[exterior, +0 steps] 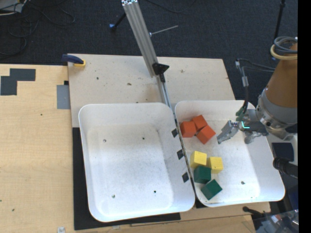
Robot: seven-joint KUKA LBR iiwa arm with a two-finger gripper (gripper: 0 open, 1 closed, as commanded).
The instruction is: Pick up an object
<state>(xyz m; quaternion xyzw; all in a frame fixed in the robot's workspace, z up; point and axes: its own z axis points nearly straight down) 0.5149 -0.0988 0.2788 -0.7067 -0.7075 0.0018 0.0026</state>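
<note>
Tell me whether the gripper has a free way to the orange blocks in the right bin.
Probably yes. The gripper hangs over the right bin, just right of the orange blocks, with bare bin floor between them. The yellow blocks and green blocks lie nearer the camera, off that path.

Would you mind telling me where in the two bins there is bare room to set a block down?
The left bin offers bare floor from wall to wall. In the right bin, the free patch lies along its near-right corner, beyond the green blocks. It is crowded by the divider: orange blocks, yellow blocks, with the gripper just right of the orange ones.
</note>
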